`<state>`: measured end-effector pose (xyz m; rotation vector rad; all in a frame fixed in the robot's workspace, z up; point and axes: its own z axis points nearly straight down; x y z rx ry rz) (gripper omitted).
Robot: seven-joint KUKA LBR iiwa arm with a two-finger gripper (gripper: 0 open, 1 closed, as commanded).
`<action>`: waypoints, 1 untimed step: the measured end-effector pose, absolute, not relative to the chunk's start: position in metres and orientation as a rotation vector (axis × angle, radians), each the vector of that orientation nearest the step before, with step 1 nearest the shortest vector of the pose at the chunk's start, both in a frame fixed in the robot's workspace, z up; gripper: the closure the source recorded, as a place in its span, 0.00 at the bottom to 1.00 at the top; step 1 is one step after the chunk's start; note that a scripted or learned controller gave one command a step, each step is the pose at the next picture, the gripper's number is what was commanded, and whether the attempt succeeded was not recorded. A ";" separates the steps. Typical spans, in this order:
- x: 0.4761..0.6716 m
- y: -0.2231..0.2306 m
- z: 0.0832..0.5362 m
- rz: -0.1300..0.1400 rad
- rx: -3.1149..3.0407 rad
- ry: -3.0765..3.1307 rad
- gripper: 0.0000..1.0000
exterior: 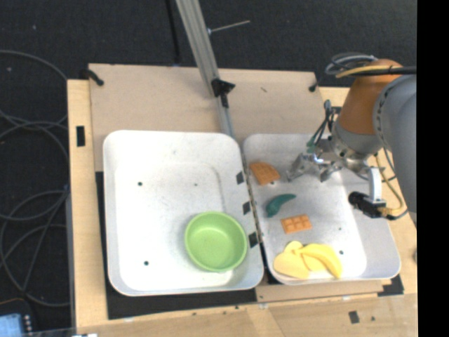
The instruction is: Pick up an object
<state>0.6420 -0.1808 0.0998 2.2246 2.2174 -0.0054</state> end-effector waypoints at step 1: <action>0.644 -0.182 0.113 0.001 2.221 2.213 1.00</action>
